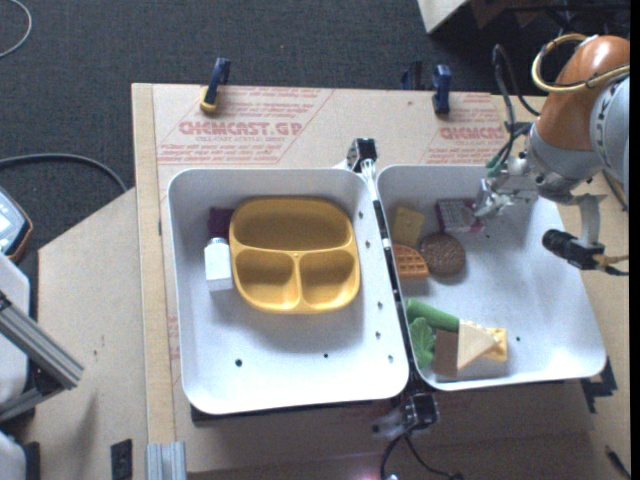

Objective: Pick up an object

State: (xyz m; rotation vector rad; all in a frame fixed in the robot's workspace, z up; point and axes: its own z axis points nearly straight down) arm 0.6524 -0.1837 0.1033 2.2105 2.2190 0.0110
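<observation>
- Several small items sit in the right bin (pixel 560 348): tan square piece (pixel 406 224), waffle (pixel 409 261), brown round cookie (pixel 443 254), dark pinkish block (pixel 455 213), green piece (pixel 428 320), yellow wedge (pixel 480 344).
- Gripper (pixel 490 200) hovers at the bin's upper edge, just beside the pinkish block, so that reads as the likely target.
- Finger state: can't tell, too small and blurred at this angle.
- Nothing visibly between the fingers, so I'm not calling it held.
- Block looks small, light and rigid, probably toy plastic; smooth faces could slip.
- Best grip, my guess: across its short sides, straight down, away from the bin wall.
- Cookie and tan piece lie near it, so collision risk on approach.
- Left bin (pixel 190 368) holds a yellow divided tray (pixel 295 253) and small white bottle (pixel 218 263), well apart from the arm.
</observation>
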